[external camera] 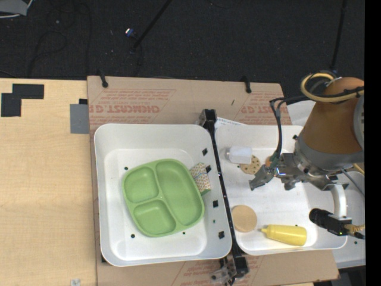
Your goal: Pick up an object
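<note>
This is a robotics lab, set up for testing rather than for living or cooking. Two shallow white bins [152, 139] sit side by side on flattened printed cardboard [155, 100] laid over a pale wooden counter [41, 183]. Black cables [83, 16] trail across the dark floor behind, and an industrial arm [333, 124] with exposed wiring reaches over the right bin.

The only lettering stands on the brown cardboard sheet [178, 97] lying under the two bins, up and to the left of the fingers. It is printed in faded red and reads upside down from this view; the letters are too blurred to spell with confidence. A second red print on the same cardboard, straight above the fingers, is likewise unreadable.
</note>
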`<action>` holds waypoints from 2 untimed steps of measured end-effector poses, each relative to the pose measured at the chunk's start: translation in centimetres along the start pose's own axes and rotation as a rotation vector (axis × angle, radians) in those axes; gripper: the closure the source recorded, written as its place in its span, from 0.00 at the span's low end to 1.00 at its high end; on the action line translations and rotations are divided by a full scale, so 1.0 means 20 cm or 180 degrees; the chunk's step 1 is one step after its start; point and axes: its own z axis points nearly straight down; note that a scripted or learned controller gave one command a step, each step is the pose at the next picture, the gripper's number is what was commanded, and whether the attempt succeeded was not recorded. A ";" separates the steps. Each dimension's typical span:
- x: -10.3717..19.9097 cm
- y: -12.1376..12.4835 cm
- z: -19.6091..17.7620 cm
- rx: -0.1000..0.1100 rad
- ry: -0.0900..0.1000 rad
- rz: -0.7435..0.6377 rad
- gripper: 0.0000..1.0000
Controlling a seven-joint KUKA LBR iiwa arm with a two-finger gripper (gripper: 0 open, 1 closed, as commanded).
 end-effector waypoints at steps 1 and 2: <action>-0.02 0.03 0.24 0.0011 0.0001 0.0001 0.00; -0.01 0.05 0.47 0.0011 0.0003 0.0001 0.00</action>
